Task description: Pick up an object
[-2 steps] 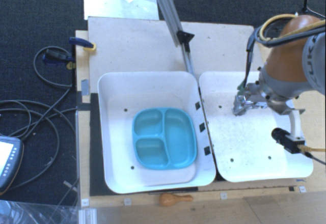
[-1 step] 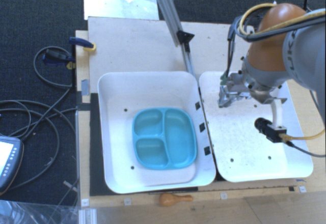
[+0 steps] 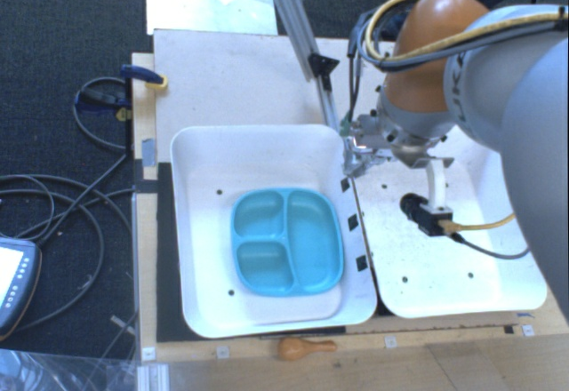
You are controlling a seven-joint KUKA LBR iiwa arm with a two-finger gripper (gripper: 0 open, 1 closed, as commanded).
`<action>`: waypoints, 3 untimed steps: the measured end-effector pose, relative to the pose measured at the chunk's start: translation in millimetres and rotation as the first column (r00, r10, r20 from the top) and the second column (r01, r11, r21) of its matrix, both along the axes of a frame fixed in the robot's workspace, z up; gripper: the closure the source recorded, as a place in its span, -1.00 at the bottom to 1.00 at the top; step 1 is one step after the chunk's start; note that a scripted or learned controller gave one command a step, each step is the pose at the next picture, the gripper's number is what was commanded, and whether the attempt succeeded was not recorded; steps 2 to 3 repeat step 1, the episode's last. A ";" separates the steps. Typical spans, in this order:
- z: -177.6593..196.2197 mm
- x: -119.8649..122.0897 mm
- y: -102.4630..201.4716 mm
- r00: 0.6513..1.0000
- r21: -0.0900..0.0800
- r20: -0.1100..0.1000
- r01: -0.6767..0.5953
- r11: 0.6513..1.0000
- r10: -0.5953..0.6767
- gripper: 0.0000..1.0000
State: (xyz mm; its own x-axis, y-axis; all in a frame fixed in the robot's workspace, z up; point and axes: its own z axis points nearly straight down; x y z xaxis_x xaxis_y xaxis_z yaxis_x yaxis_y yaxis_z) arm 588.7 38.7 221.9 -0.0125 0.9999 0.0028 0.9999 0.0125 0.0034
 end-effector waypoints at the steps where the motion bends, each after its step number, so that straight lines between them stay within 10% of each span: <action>1: -6.8 18.6 49.7 1.000 -0.001 -0.001 0.002 1.000 -0.002 1.00; 3: -6.8 18.6 49.7 1.000 -0.001 -0.001 0.002 1.000 -0.002 1.00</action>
